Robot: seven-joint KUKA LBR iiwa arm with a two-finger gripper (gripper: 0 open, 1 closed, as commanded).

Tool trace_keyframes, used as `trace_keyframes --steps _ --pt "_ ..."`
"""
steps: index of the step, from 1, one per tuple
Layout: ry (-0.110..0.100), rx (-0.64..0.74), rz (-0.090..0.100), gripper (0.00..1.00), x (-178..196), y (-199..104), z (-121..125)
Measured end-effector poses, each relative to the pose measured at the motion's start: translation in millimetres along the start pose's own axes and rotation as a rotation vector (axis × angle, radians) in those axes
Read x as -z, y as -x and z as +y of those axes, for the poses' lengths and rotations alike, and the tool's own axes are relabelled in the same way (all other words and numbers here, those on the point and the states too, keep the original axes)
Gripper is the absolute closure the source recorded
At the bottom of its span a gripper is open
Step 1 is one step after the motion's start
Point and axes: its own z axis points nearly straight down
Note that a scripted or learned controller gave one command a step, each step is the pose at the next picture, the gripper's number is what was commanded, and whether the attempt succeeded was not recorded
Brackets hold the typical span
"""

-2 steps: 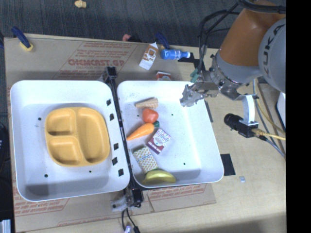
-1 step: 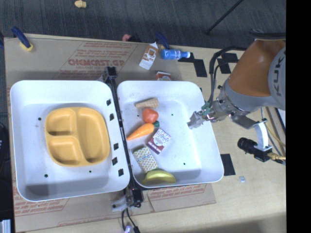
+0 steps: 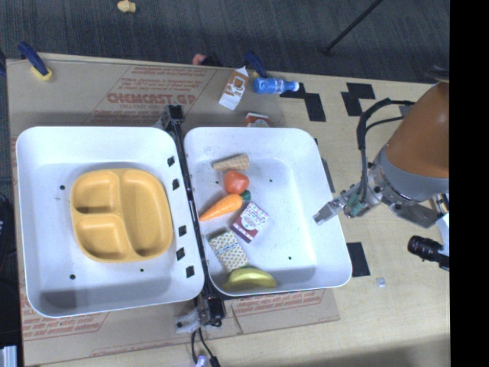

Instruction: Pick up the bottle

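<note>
Bottle (image 3: 275, 86) on bench, gripper (image 3: 334, 209) by bin (image 3: 321, 167)

From my remote seat I see a pale tan wooden desk (image 3: 397, 312) with black tape squares stuck on it (image 3: 359, 260). A flat brown cardboard sheet with red printing (image 3: 145, 90) lies over its left part. Beyond the far edge runs dark grey ribbed carpet floor (image 3: 229, 14), where a small yellow scrap (image 3: 126, 6) lies. Blue clamps (image 3: 34, 61) grip the desk's far edge. Lighting looks even.
</note>
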Motion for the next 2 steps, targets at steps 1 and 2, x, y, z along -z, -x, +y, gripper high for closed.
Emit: trace_keyframes --steps 1,2 --pt "0.0 -0.107 0.0 1.0 -48.2 -96.5 41.3" --pt "0.0 0.328 0.0 1.0 -54.9 -132.2 56.8"
